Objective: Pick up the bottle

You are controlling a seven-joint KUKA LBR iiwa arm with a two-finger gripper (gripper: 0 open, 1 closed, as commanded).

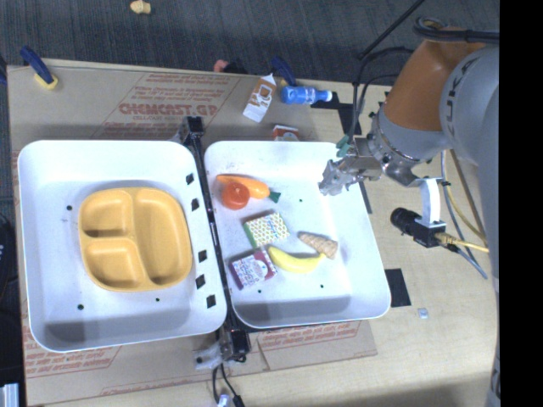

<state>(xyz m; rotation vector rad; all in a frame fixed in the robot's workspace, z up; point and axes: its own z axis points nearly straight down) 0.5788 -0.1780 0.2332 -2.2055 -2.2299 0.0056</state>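
- The small blue plastic bottle [304, 96] lay on its side on the bench, outside and just beyond the far rim of the right-hand shallow white bin [361, 270].
- The grey two-finger gripper [338, 179] hung over that bin's right rim, grasping nothing (open or clenched could not be told).
- Judged light, rigid, smooth, liable to roll; best gripped across mid-body.

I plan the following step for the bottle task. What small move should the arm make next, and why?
Probably move the gripper toward the view's top, past the right bin's rim. The blue bottle lies outside both bins on the cardboard, while the gripper is over the right bin's upper right edge.
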